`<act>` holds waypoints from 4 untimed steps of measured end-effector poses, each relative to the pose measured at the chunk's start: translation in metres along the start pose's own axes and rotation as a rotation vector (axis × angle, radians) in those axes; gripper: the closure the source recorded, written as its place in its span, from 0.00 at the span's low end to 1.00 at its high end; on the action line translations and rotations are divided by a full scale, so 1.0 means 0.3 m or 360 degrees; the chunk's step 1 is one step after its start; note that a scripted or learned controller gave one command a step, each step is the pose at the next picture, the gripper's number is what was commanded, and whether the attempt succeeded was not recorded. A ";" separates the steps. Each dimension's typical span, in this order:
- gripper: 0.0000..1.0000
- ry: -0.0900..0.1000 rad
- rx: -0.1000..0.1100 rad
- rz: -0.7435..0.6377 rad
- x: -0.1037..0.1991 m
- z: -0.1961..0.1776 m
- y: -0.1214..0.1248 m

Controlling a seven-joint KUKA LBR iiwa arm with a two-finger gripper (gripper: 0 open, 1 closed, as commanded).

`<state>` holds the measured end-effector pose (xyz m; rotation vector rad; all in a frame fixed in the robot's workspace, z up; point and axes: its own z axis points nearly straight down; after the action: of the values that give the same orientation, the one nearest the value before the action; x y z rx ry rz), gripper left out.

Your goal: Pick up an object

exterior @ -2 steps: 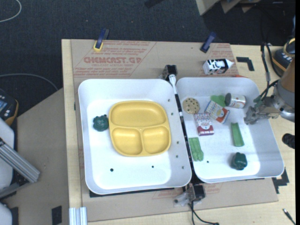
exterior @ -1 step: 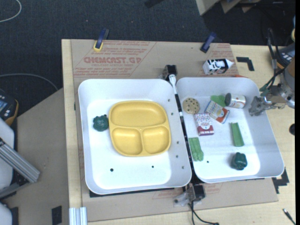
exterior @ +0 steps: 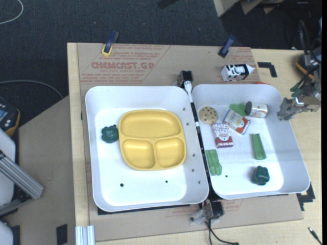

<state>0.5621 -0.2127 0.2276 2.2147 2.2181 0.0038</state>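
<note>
right now my claw (exterior: pixel 289 109) hangs at the right rim of the right bin (exterior: pixel 294 142), over its upper corner; i cannot tell its state from this slant. nothing shows between its tips. nearest it, inside that bin, a small can (exterior: pixel 257 109) lies on its side, touching a green-topped packet (exterior: pixel 236 118). left of the can: a cookie (exterior: pixel 208 115), and a red-and-white carton (exterior: pixel 222 135) below it. lower in the bin: a green stick (exterior: pixel 258 146), a green pod (exterior: pixel 213 162), a dark green pepper (exterior: pixel 260 175). left of that bin, the left bin (exterior: pixel 97 167) holds a yellow divided plate (exterior: pixel 152 138) and a dark green lump (exterior: pixel 109 133).
</note>
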 end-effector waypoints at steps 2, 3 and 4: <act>1.00 0.0011 0.0016 -0.0006 0.331 0.050 -0.086; 1.00 0.0010 0.0014 -0.0007 0.504 0.005 -0.122; 1.00 0.0011 0.0018 -0.0006 0.676 0.019 -0.173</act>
<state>0.5100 -0.0100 0.2209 2.2192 2.2314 -0.0010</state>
